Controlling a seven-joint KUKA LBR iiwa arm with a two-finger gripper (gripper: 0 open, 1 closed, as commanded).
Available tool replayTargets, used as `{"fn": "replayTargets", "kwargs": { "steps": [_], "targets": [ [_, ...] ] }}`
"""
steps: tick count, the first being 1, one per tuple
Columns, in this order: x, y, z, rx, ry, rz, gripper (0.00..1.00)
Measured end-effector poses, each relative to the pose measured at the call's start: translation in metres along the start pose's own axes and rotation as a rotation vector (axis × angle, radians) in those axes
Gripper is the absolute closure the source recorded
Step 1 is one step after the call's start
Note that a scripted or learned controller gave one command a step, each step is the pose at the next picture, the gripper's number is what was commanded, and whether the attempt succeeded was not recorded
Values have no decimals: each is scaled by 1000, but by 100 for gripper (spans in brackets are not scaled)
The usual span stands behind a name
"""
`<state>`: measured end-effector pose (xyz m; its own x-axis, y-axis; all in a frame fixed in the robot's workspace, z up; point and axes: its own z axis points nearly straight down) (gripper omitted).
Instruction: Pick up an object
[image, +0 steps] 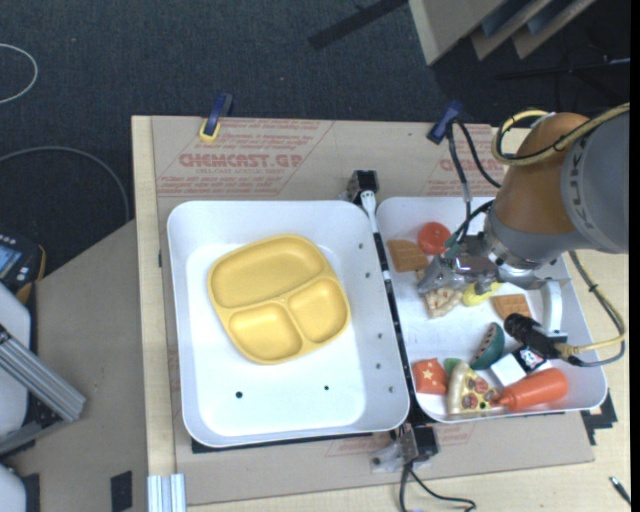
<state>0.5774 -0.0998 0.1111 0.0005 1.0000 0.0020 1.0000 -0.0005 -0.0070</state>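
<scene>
Toy food, a tan waffle-like piece (439, 300), was the likeliest target: it lay in the right bin (590, 385), toward that bin's upper left, right under the gripper (447, 277). The metal fingers came down from the wrist at the frame's right and pointed lower left, so the piece sat at, or just below and left of, their tips. Whether the tips touched it, straddled it or only hovered over it could not be told, and the state of the jaws could not be told either, since the fingers merged with clutter.

The piece looked small, pale brown and flattish, with a speckled or gridded face; its long axis could not be made out. A yellow bit (478, 294) lay just beside it to the right, and a flat tan cracker (404, 255) sat near it to the upper left, with a red round toy (434, 237) above. A carrot (540, 387) and a pizza slice (468, 390) lay well apart, at the bin's lower edge. The left bin (200, 380) held a yellow divided plate (277, 298).
</scene>
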Motion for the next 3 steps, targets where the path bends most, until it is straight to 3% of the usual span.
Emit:
{"fn": "replayTargets", "kwargs": {
  "steps": [1, 2, 3],
  "targets": [
    [1, 1, 27, -6, -1, -1, 0],
    [0, 0, 16, -6, -1, 1, 100],
    [9, -2, -31, -12, -3, -2, 100]
  ]
}}
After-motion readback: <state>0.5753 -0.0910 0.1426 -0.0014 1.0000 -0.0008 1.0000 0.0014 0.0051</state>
